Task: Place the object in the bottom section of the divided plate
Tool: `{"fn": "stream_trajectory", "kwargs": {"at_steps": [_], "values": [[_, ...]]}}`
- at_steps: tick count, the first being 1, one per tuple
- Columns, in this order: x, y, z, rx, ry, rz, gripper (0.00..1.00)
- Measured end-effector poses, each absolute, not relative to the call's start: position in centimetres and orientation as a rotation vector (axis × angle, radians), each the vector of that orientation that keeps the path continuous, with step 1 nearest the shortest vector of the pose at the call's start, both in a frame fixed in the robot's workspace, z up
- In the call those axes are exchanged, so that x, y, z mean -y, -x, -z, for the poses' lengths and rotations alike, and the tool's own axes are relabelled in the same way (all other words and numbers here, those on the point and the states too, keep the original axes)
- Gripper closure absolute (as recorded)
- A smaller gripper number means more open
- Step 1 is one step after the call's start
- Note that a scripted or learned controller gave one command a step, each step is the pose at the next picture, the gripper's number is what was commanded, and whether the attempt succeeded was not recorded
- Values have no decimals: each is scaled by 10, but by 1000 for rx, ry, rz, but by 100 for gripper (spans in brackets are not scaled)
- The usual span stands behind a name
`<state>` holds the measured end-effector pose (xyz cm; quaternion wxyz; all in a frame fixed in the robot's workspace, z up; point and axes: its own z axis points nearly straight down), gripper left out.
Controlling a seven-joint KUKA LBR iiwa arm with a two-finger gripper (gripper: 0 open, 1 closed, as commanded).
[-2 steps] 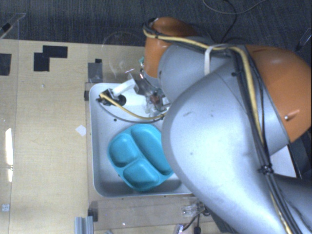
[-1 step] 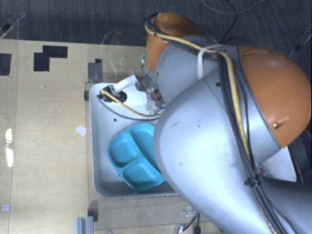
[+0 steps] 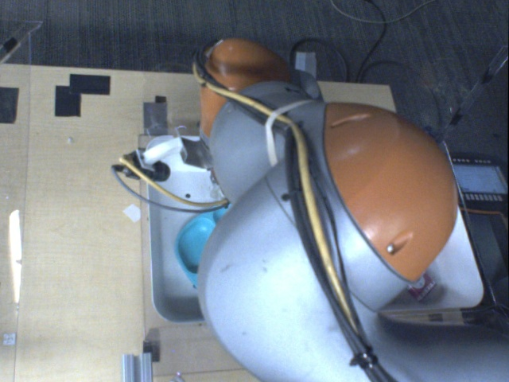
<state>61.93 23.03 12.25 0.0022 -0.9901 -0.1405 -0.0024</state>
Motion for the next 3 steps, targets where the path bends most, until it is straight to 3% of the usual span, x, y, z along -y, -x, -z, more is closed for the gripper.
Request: {"fn": "stream_trajectory", "kwargs": {"at_steps": [1,2,3], "values": [[-197,-592,-95,432,3107,33,100],[-236,-571,-93,317,3119,27,100],[-235,-606,-90,317,3122,24,100]]}}
